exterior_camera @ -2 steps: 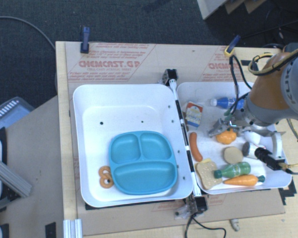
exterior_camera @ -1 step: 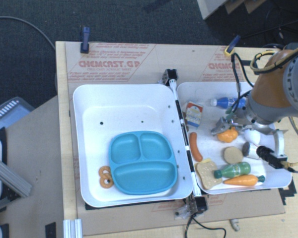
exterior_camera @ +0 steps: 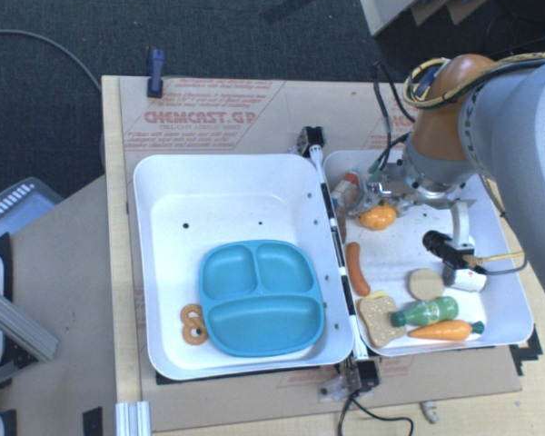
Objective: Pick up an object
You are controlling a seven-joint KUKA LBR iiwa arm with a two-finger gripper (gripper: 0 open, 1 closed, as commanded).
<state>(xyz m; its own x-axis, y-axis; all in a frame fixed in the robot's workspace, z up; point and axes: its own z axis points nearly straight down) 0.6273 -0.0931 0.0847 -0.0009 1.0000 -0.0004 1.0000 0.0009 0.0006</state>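
Over the right bin [exterior_camera: 518, 321], the gripper [exterior_camera: 379, 200] hovers at an orange fruit [exterior_camera: 378, 217], finger state unclear; centring before closing seems wise.

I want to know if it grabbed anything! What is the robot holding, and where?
Cannot be told: the gripper sits just above a small orange round fruit.

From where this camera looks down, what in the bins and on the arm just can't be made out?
- Gripper: in the camera view the wrist covers it, so its grip is unreadable.
- Orange object: whether it is held or lying in the right bin cannot be told.
- Red-and-white item at the divider: partly hidden by the gripper, too small to identify.
- Toast slice: the green bottle overlaps one corner.
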